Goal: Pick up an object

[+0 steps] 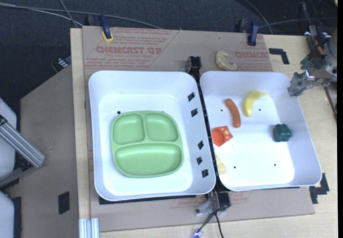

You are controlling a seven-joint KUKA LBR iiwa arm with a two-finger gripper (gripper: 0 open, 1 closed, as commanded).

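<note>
The right bin [300, 172] holds several small objects. An orange sausage-shaped piece [232, 112] lies beside a yellow banana [253, 102]. A red-orange wedge [222, 135] rests near the bin's left wall, and a dark teal lump [282, 133] sits toward the right wall. A tiny yellow bit [220, 166] lies by the divider. My gripper [296, 86] hangs at the right bin's upper right corner, above its rim and apart from every object.
The left bin [102, 92] carries a green divided plate [147, 143]. A beige lump [225, 60] lies on the board behind the bins. Blue clamps [106, 30] hold the board's far edge. Cables run across the dark floor behind.
</note>
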